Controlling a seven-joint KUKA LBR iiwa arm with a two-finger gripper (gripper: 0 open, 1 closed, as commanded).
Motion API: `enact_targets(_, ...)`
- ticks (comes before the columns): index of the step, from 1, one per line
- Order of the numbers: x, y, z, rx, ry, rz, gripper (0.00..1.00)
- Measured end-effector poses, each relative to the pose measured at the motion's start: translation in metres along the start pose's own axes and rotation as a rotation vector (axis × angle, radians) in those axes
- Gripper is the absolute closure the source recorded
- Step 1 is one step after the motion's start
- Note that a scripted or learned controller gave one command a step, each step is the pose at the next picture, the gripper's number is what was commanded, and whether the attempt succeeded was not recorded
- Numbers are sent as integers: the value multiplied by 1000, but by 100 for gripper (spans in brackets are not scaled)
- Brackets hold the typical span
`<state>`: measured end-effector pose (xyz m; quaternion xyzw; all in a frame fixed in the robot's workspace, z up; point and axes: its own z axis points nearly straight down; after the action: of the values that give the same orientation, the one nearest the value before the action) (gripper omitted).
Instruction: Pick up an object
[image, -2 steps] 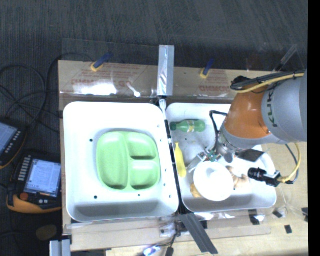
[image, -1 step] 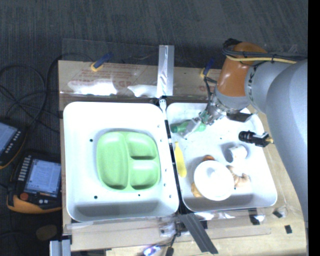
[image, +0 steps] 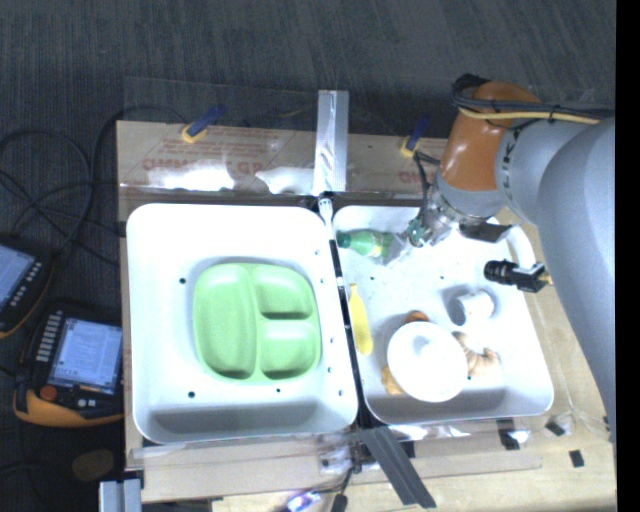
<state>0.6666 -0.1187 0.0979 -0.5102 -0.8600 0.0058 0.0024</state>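
Nearest to us sits the white plate (image: 428, 362), round and upside-down-looking, in the near part of the right bin (image: 540, 385). A tan scrap (image: 482, 358) pokes out at the plate's right edge. Left of the plate, past the wall between the bins, a green divided tray (image: 258, 318) lies flat in the left bin (image: 160, 300). Just beyond the plate's left edge, a yellow piece (image: 358, 318) lies along that wall. A small white cup (image: 472, 303) stands just past the plate's far right edge.

Farther back from the plate, toward the far left corner of its bin, lies the green bottle (image: 362, 241), on its side. The gripper (image: 418, 236) hangs just beside the bottle's right end; we cannot tell whether it is apart or together, nor whether it touches the bottle.

We judge the bottle the likeliest target. It looks like light, thin plastic: smooth, prone to rolling, and liable to squirt out of a pinch. We would take it across the middle of its body, square to its long axis, not at the narrow end.
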Motion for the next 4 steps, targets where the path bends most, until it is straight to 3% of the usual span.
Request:
enact_targets(1,-3,0,-76,-14,0,-17,100)
enact_targets(2,30,0,-86,-12,-1,-94,100)
enact_targets(3,6,-27,-144,-11,0,266,100)
enact_targets(4,6,-27,-144,-11,0,267,0)
